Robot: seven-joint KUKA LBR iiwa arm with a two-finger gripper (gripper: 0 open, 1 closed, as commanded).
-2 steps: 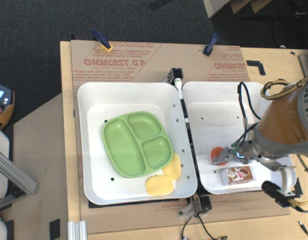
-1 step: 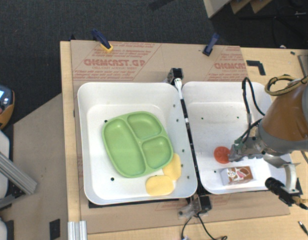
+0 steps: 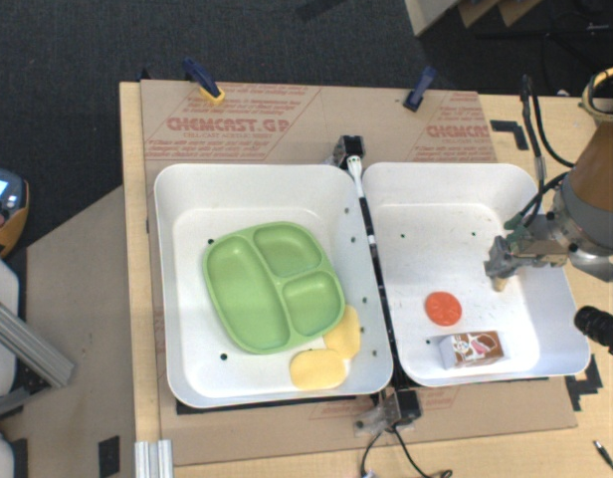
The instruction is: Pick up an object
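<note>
- Pincer [image 3: 501,267] is seen low over the right bin [image 3: 416,197], near that bin's right wall; whether it is released or clenched cannot be told, and nothing is seen grasped in it.
- From the left, the left bin [image 3: 177,267] is occupied by a green divided plate [image 3: 275,285], with two pale yellow pieces [image 3: 328,355] lying against the plate's lower right rim.
- Right of the plate, across the seam between the bins, an orange disc [image 3: 444,309] lies flat on the right bin's floor, and a small brown-and-white packet [image 3: 471,348] lies just below and right of the disc.
- The disc is judged the nearest candidate: it lies near the pincer, below and to its left, and apart from it.
- For a good pick, the pincer would be best centred over the disc before descent, since a flat, thin thing offers little edge; the packet should be kept clear of.
- Both bins are borne by a table [image 3: 287,113] covered with printed cardboard and held by blue clamps [image 3: 204,80]; dark carpet [image 3: 88,28] surrounds it.
</note>
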